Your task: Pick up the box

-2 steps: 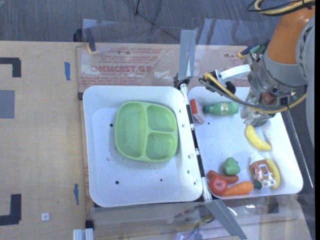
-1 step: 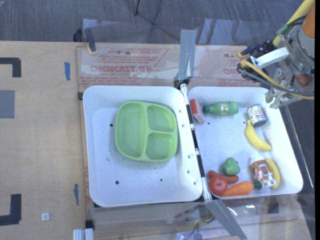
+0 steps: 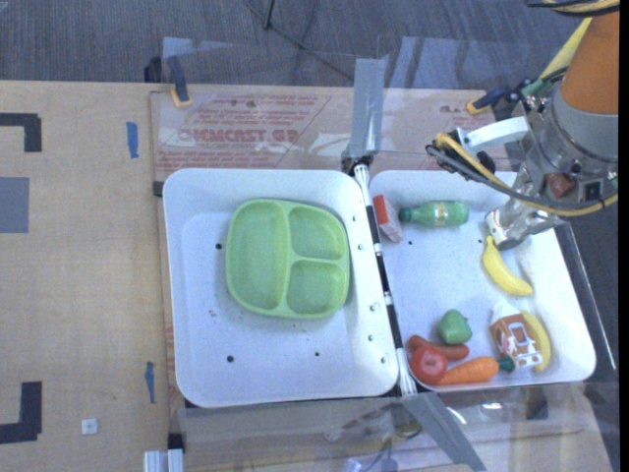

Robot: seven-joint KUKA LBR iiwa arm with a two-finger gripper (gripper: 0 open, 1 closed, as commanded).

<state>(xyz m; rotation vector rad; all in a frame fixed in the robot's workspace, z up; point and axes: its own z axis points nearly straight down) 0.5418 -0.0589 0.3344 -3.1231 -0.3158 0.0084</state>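
Plywood bench surface (image 3: 79, 264) carries two shallow white bins set side by side, with clear plastic sheeting and grey tape strips behind them. Left bin (image 3: 197, 362) contains a green divided plate (image 3: 288, 258) with three compartments, lying flat near the bin centre. Right bin (image 3: 575, 352) contains the remaining items. A green bottle (image 3: 434, 213) lies on its side near the far edge. A small red and white packet (image 3: 385, 219) rests against the left wall, just beside the bottle cap. A banana (image 3: 505, 269) lies in the right half of the bin. A green pepper (image 3: 453, 327) sits near the middle, above a tomato (image 3: 428, 364) and a carrot (image 3: 470, 370) at the near edge. The box (image 3: 516, 343), orange and white, lies at the near right corner, touching a second yellow banana (image 3: 539, 334) on its right side.

The gripper (image 3: 513, 226) hangs over the far right part of the right bin, just above the first banana's upper end and well apart from the box. Whether it is released or clenched cannot be determined. Nothing is visibly grasped.
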